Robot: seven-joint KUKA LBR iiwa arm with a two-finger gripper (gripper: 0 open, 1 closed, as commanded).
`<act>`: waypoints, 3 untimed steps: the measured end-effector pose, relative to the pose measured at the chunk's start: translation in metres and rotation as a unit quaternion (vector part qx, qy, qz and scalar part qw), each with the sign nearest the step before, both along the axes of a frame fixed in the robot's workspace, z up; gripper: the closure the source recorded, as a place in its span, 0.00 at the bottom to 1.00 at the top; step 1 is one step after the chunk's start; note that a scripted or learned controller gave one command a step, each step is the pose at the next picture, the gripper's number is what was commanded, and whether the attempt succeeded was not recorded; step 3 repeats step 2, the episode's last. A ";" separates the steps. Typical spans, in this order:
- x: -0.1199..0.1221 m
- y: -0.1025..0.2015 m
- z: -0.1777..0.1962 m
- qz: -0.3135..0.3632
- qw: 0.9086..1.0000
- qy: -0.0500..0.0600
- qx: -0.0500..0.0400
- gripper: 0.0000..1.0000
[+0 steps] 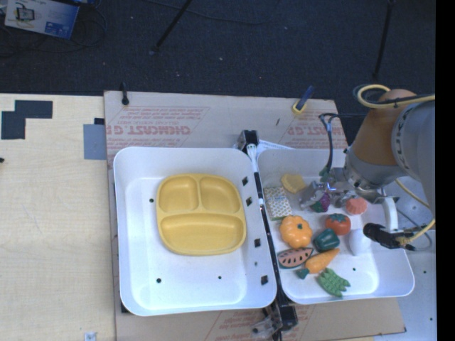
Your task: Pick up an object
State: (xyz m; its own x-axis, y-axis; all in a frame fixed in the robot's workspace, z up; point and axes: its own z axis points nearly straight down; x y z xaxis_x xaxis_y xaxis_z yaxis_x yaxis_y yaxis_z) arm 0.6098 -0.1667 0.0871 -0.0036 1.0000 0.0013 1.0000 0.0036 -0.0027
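Note:
My gripper (318,195) hangs low over the back middle of the right bin (384,284), with the grey arm and its orange band reaching in from the right. A small purple toy (324,203) lies right at the gripper's tip, partly hidden by it. Close by lie a pale yellow slice (291,183), a pink-red piece (355,206), a red tomato (338,223) and an orange pumpkin-like toy (296,230). Nearer the front are a dark green pepper (326,241), a watermelon slice (293,257), a carrot (321,261) and a green leafy piece (333,283).
A checked cracker (279,205) rests against the right bin's left wall. The left bin (135,261) holds a yellow divided plate (201,214). A black cable end (384,236) from the arm hangs over the right bin's right side.

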 end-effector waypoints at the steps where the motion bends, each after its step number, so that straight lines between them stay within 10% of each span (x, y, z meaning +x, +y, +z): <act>1: 0.000 0.000 0.009 0.001 1.000 0.001 0.001 1.00; 2: 0.031 0.084 0.083 -0.001 1.000 0.000 0.000 1.00; 3: 0.031 0.084 0.083 -0.001 1.000 0.000 0.000 1.00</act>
